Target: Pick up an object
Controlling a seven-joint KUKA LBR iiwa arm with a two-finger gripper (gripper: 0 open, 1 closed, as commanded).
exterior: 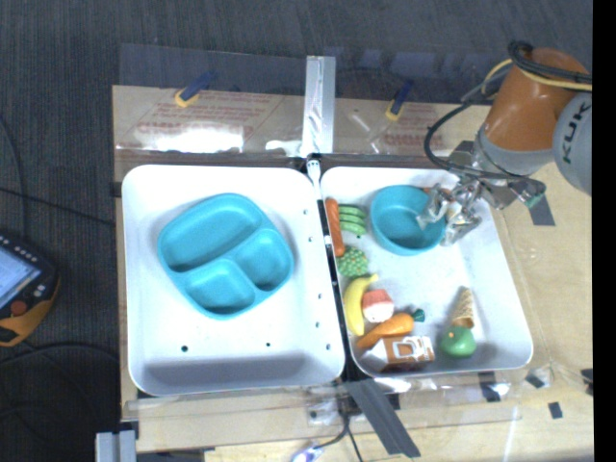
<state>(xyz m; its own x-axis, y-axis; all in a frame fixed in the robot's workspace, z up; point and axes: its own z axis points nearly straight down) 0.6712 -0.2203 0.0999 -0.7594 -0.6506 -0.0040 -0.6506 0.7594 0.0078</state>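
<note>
Bowl [404, 221] rim touched by gripper [450, 212].

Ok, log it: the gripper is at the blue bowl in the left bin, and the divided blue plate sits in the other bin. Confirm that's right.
Not quite. The camera view shows the blue bowl in the right bin, with the gripper at its rim. The divided blue plate sits in the other bin, the left bin.

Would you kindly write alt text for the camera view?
The arm's pincer sits at the rim of a blue bowl in the right bin, among toy foods including a banana and carrot. The left bin holds a blue divided plate.
</note>
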